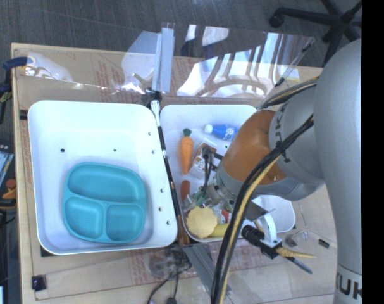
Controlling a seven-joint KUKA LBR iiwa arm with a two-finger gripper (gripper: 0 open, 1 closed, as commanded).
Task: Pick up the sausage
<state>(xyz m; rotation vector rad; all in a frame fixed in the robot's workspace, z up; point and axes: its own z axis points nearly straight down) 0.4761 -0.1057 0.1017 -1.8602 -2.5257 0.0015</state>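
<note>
Left bin (46, 170): teal divided tray (105, 202) toward 6 o'clock. Right bin (179, 122): carrot (187, 152), blue bottle (222, 131), yellow ball (201, 221), sausage (185, 189) at 9 o'clock edge. Gripper (207, 192) lowered inside; grip state impossible to tell.

The sausage (185, 189) is a small reddish-brown piece, mostly hidden, lying just below the carrot (186, 154) tip along my right bin's left wall, above the yellow lemon (202, 222).

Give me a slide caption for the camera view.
Arm reaching into the right bin near the sausage; left bin holds a blue tray.
</note>
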